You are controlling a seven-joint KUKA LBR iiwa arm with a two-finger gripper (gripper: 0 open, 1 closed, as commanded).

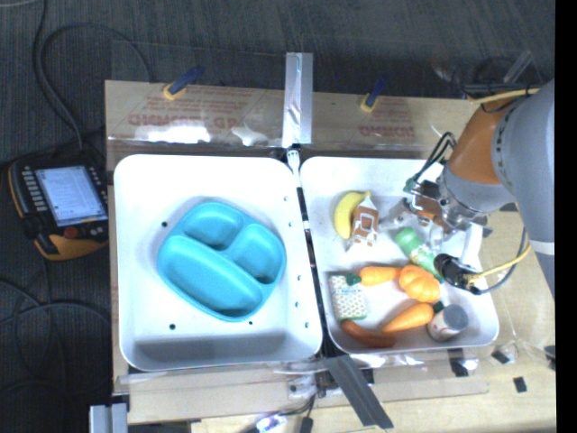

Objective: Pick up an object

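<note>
Green bottle (411, 244) lay in the right bin (315, 242), right of centre in the frame, just under the hand (431, 213). Whether that hand was open or closed, I couldn't tell, and nothing showed in its grip. Bottle looked light, stiff and slippery, I'd say; best pinched across its middle.

I see two bins side by side. The left bin (135, 269) holds a divided tray (221, 258) near its middle. In the right bin (379, 171), a banana (347, 213) lies toward the far left corner, a can (446, 321) sits in the near right corner, and carrots (406, 316) lie along the near edge.
</note>
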